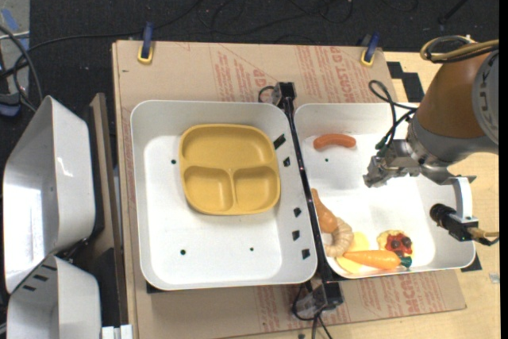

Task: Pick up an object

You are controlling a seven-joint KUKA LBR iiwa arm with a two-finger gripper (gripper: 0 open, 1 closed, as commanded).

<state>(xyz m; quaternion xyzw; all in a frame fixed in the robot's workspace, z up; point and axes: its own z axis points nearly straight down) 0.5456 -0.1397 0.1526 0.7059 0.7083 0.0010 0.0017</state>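
Note:
The right bin (357, 113) holds several toy foods. An orange sausage (334, 141) lies near its back wall. A tan shrimp-like piece (332, 228), a carrot (371, 258), a yellow slice (359, 241) and a small pizza-like piece (394, 241) cluster at its front. My gripper (381, 171) hangs over the right half of this bin, right of the sausage and behind the front cluster. I see nothing between its fingers.
The left bin (159, 250) bears a yellow divided plate (230, 168). A black divider strip (300, 179) runs between the bins. The arm's grey and orange body (456, 111) overhangs the right bin's right edge. Cardboard (238, 63) lies under both bins.

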